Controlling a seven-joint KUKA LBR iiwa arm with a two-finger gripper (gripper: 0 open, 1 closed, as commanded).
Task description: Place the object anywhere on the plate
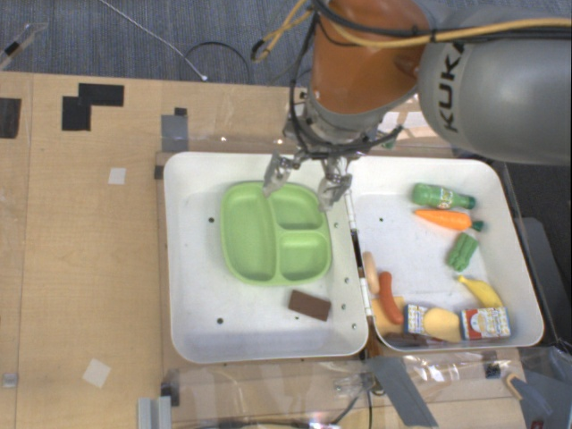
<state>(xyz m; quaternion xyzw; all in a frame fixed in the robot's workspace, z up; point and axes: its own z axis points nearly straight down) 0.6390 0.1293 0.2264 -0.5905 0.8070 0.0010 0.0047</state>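
— Looking down from here, I see the arm (420, 52) reaching in from the right, its orange band above the wrist, and the gripper (304, 179) hanging over the far edge of the green plate (273, 235). Fingers are spread apart, nothing between them.

— Where does the plate sit?

— In the left bin (192, 266), roughly in the middle, toward the far side. It has three compartments: one long one on the left, two smaller ones on the right. One fingertip hangs over the plate's far rim, the other by its far right corner, close to the wall between the bins.

— And the object to be placed?

— A small brown block (310, 305) lies on the left bin's floor, just beside the plate's near right corner, tilted a little. Whether it touches the rim, I can't say. It is well apart from the gripper.

— What's in the right bin (509, 204)?

— A green bottle (442, 196) at the far side, an orange carrot (445, 219) just below it, a green vegetable (462, 251), a yellow banana (483, 290). Along the near edge: a sausage-like piece (386, 295), a small carton (414, 318), a pale yellow piece (441, 323), and a red-and-white carton (487, 322), all crowded together.

— The table (80, 266)?

— Light wood, with black marks (89, 104) at the far left.
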